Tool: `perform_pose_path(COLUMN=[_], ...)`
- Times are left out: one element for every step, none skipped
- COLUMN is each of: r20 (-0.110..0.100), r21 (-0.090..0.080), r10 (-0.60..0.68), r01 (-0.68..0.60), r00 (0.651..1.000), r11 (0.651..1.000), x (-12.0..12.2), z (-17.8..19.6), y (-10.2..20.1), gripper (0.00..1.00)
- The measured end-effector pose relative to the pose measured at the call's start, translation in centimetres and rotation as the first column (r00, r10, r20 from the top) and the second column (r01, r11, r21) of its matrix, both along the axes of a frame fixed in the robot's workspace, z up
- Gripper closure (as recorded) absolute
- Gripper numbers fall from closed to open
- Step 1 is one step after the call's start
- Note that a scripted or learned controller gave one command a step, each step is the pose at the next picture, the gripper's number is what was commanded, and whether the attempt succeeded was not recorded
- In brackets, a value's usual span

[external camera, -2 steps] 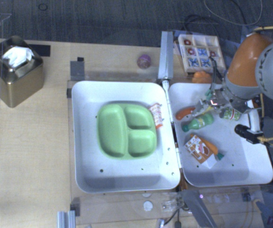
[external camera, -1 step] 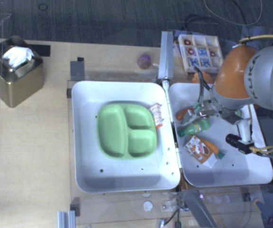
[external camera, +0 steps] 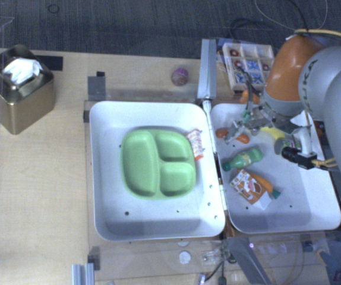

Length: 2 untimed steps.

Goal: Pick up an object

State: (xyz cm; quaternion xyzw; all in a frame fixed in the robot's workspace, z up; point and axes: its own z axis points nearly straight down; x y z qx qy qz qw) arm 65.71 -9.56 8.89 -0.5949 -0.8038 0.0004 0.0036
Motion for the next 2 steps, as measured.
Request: perform_pose_path(r20=[0.019, 0.015], r21=[-0.007, -0.002], r10=[0.003, -0.132], r01=[-0.002, 0.132], r00=[1.000, 0.991], r11=[1.000, 0.991], x=[0.4, 1.3], z=[1.4, 9.9], y=[-0.1, 5.0], gripper=[1.00, 1.00])
